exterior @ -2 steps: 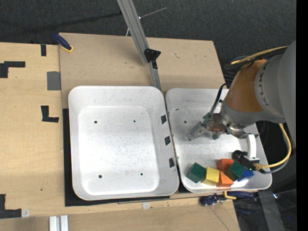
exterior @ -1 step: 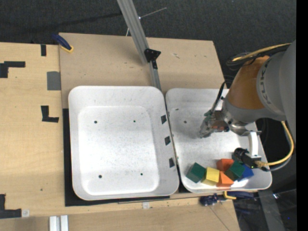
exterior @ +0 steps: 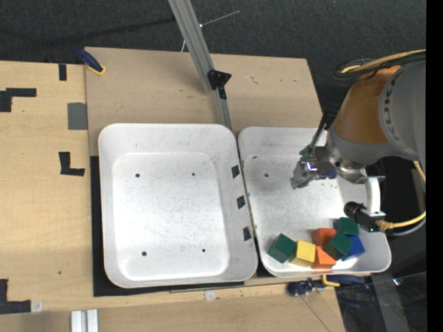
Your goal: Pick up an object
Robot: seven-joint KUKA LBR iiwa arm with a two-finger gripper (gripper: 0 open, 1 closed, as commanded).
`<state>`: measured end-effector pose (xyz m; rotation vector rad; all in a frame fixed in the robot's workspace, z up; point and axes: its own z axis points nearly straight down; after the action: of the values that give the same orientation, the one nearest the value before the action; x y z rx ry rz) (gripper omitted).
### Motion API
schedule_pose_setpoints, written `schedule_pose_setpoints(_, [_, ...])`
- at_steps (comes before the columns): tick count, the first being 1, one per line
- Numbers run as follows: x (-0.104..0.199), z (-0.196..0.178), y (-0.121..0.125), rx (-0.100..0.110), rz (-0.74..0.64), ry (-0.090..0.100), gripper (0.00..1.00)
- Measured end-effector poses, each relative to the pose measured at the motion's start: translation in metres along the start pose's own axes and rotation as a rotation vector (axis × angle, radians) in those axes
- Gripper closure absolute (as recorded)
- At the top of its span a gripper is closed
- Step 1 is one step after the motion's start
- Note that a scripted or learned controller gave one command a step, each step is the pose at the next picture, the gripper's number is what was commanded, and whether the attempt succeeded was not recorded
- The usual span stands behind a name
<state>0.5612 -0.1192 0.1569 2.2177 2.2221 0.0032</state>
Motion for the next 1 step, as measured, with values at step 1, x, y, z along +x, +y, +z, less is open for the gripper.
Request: schedule_pose_setpoints(1, [-0.0009, -0.0505, -0.0095, 0.004, 0.001, 0.0, 1.0])
